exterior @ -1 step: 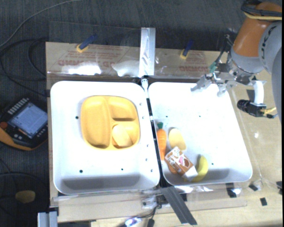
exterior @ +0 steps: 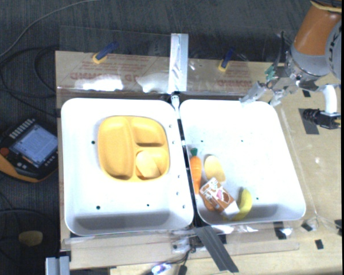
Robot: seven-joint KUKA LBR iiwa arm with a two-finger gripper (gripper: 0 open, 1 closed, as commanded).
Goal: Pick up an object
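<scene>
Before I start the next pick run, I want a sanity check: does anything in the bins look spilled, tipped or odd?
Nothing looks spilled. In the right bin the small carton lies tilted against the carrot and banana, all crowded at the near edge. The yellow tray sits flat in the left bin.

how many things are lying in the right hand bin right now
4, clustered at its near-left corner: a carrot by the left wall, a pale yellow piece, a small carton, a banana. More may hide beneath.
</scene>
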